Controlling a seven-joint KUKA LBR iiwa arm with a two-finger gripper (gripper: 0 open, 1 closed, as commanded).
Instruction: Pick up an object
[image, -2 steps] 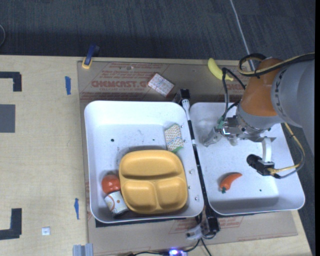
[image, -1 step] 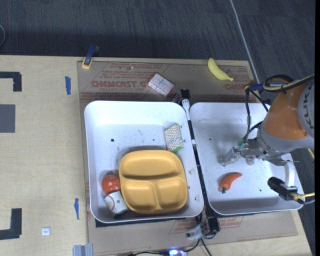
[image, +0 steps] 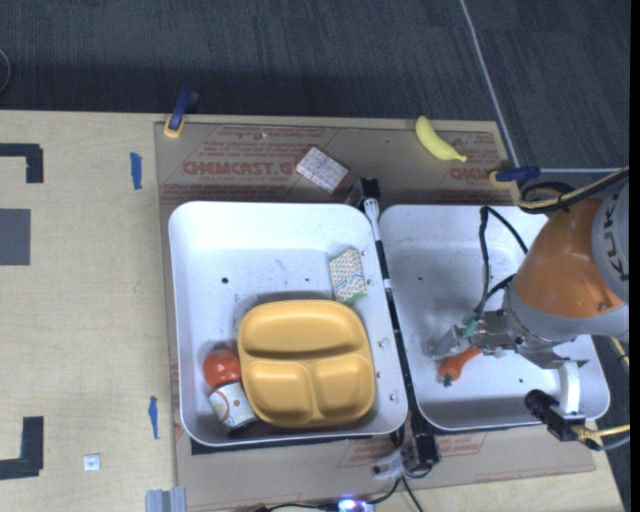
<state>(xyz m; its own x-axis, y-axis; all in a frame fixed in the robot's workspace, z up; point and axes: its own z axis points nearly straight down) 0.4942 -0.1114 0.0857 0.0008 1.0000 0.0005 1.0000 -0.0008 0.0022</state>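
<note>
A small orange, carrot-like object (image: 451, 366) lies on the floor of the right bin (image: 440, 225), near its front left. My gripper (image: 466, 336) hangs low over the right bin, directly above and touching or almost touching the orange object's upper end. The grey wrist and the orange band of the arm (image: 565, 275) cover the bin's right half. In the left bin (image: 200, 235) sit a yellow compartment tray (image: 303, 360), a red-orange ball-like thing (image: 220, 367), a small can (image: 232, 403) and a patterned packet (image: 347, 273).
On the cardboard behind the bins lie a yellow banana (image: 438, 140) and a small patterned box (image: 321, 169). Blue clamps (image: 181, 110) hold the cardboard's corners. A black cable (image: 490, 250) loops over the right bin beside the arm. The bins' shared wall (image: 385, 300) stands just left of the gripper.
</note>
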